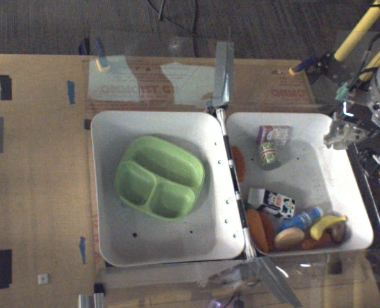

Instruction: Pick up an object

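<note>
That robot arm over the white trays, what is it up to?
It is meant to pick up an object. Its gripper sits at the right edge of the right bin, with nothing visibly in it. That bin holds toy food: a banana, a milk carton, a small can. The left bin holds a green divided plate.

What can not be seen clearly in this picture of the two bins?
- Gripper: small and blurred at the right bin's rim; whether its fingers are open cannot be told.
- Arm: cut off by the picture's right edge.
- Pile in the right bin's near corner: the banana and blue bottle overlap other items, hiding their shapes.
- Milk carton: print too small to read.
</note>
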`<move>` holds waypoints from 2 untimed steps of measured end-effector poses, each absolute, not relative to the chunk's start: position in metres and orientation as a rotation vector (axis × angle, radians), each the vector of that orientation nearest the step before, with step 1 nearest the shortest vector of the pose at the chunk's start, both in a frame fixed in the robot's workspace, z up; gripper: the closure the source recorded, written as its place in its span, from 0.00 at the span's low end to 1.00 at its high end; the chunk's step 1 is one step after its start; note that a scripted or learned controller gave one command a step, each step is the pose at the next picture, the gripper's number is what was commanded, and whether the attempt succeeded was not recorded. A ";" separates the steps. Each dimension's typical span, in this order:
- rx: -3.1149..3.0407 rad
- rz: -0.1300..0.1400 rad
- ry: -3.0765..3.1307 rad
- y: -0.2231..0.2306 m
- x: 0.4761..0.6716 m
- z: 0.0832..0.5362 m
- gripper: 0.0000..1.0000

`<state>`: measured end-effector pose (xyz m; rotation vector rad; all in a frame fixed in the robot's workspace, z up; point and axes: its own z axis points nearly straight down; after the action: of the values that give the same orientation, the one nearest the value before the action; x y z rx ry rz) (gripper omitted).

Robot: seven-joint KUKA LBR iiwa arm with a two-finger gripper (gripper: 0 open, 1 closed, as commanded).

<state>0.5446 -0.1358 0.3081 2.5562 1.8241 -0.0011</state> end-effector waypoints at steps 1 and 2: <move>2.556 -0.001 1.825 -0.135 0.545 0.308 0.00; 2.382 -0.001 2.051 -0.090 0.513 0.097 0.00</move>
<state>0.5125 -0.0902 0.0973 2.3820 2.0510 -0.0014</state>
